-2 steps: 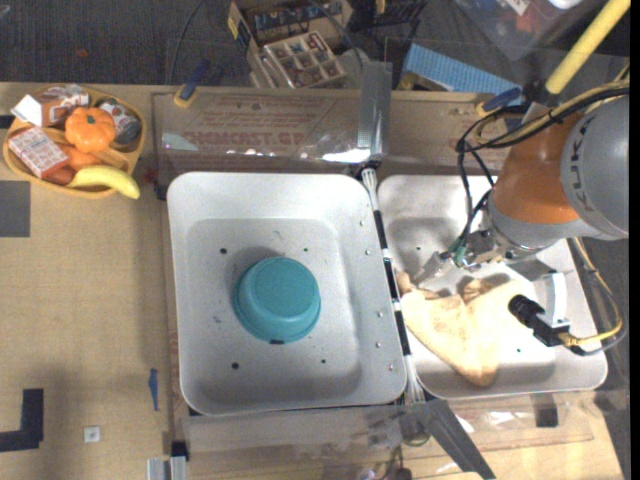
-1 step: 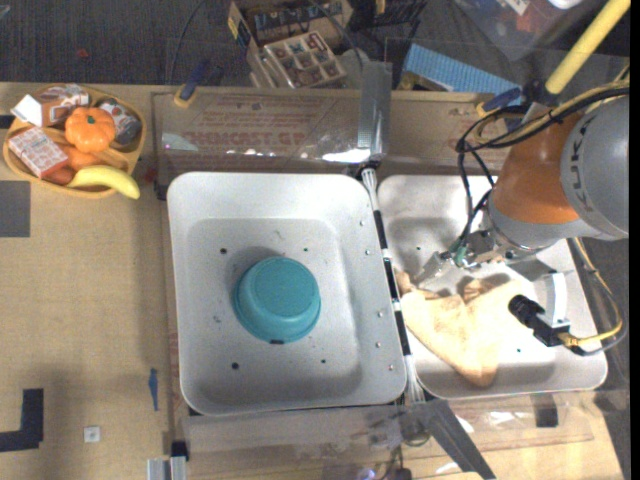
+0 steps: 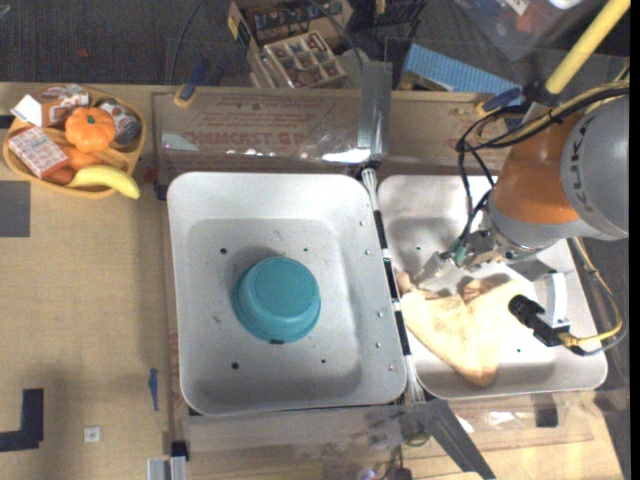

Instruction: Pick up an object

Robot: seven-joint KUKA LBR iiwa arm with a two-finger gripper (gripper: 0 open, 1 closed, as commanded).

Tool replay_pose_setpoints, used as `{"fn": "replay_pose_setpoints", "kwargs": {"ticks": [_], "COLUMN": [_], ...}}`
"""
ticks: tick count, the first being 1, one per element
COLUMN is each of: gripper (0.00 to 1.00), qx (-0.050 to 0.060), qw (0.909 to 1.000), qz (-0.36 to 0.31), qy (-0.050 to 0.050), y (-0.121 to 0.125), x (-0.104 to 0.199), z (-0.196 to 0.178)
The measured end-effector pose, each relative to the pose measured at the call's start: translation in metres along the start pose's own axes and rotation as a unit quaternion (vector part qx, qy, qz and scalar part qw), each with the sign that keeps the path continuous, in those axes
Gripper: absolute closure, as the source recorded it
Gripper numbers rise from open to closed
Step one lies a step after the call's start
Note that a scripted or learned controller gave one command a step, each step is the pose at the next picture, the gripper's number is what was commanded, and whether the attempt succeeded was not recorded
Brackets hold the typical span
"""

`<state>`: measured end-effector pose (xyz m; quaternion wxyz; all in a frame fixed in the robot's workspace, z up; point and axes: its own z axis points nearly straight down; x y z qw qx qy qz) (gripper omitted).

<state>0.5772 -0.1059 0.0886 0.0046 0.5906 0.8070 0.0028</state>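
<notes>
A teal bowl (image 3: 278, 299) lies upside down in the middle of the left bin (image 3: 200, 208). In the right bin (image 3: 420, 203) a flat tan piece (image 3: 462, 332), like a limp cloth or slice, stretches from the bin's left wall toward its front. My gripper (image 3: 447, 266) reaches in from the right and hangs low over the tan piece's upper left end. Its tips blend with the bin's shiny floor, and nothing shows as lifted off it.
A dish with a banana and an orange toy pumpkin (image 3: 90, 130) sits at the bench's far left. Boxes and clutter lie behind the bins. The ridge between the two bins (image 3: 385, 268) runs just left of the gripper.
</notes>
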Motion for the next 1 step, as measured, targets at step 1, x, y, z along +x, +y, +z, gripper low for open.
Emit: {"fn": "replay_pose_setpoints", "kwargs": {"ticks": [1], "gripper": [0.00], "qx": [0.002], "qw": [0.9996], "qz": [-0.030], "qy": [0.000], "y": [0.0573], "x": [-0.0263], "z": [0.0015]}}
